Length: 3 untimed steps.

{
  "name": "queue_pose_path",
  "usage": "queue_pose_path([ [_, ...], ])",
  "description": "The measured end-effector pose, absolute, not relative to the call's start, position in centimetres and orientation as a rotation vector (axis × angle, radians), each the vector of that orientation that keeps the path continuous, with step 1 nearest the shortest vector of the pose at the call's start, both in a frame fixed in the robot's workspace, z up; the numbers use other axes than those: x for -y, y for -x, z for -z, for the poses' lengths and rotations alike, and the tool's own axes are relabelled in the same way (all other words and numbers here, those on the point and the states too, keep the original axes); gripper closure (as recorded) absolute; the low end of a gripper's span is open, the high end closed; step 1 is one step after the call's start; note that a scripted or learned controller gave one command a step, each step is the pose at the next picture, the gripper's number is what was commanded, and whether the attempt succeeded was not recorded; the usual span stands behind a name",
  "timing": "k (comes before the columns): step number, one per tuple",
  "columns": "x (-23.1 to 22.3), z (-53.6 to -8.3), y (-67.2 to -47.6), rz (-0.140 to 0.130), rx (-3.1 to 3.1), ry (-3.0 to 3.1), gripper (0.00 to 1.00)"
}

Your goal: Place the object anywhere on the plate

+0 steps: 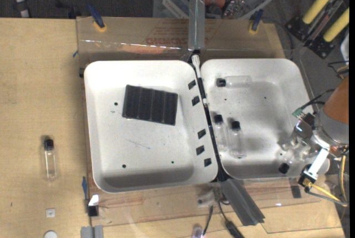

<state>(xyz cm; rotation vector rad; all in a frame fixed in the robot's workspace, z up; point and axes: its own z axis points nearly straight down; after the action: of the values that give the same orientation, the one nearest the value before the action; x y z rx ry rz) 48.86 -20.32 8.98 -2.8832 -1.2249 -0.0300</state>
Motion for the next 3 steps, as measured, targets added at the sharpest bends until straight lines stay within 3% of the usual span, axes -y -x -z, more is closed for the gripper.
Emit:
queue_pose_path([
  [1, 20.4, -9.0, -48.9, 0.033, 1.079, 2.940, 1.00],
  [2, 19.8, -9.0, -52.9, 0.010, 1.687, 2.659, 1.00],
  [3, 20.4, -9.4, -49.1, 0.037, 1.825, 2.574, 1.00],
])
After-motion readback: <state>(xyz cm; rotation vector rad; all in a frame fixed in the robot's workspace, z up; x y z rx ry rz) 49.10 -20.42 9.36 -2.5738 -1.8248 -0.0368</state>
